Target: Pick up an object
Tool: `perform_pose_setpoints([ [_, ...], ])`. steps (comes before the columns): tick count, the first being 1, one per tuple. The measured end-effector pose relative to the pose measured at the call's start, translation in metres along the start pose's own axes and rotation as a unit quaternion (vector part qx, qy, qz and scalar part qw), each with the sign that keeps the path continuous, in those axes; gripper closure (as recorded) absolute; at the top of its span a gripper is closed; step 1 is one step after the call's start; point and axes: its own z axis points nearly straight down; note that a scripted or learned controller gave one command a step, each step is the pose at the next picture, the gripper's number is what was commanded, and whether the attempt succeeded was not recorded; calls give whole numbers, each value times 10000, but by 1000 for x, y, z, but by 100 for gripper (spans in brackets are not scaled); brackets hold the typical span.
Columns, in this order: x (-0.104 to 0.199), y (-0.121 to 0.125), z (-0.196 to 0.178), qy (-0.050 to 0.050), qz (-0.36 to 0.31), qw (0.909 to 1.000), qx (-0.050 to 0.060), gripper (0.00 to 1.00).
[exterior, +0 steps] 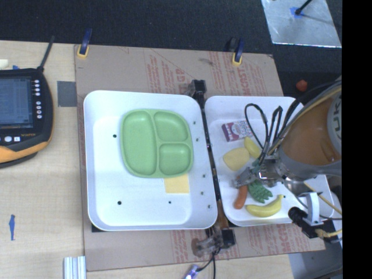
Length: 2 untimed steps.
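Observation:
The right bin (pixel 224 106) holds several small play-food items. A pale yellow chunk (pixel 235 158) lies near its middle, with a smaller yellow piece (pixel 251 146) beside it. A purple and white packet (pixel 235 131) sits toward the back. Near the front lie an orange carrot (pixel 240 197), a green leafy piece (pixel 260 192) and a yellow banana (pixel 264 208). My gripper (pixel 251 178) hangs low over the bin between the pale yellow chunk and the carrot. The wrist and cables hide its tips.
The left bin (pixel 99 156) holds a green divided plate (pixel 156 142) and a yellow square slice (pixel 176 184) at its front edge. A teach pendant (pixel 20 112) lies on the bench at far left. Clamps (pixel 235 50) hold the cardboard at the back.

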Motion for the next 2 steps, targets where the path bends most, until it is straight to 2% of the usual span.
perform_pose_setpoints([
  [1,-1,0,-10,-7,-20,10000,1,100],
  [2,71,55,-101,1,-3,10000,-12,100],
])
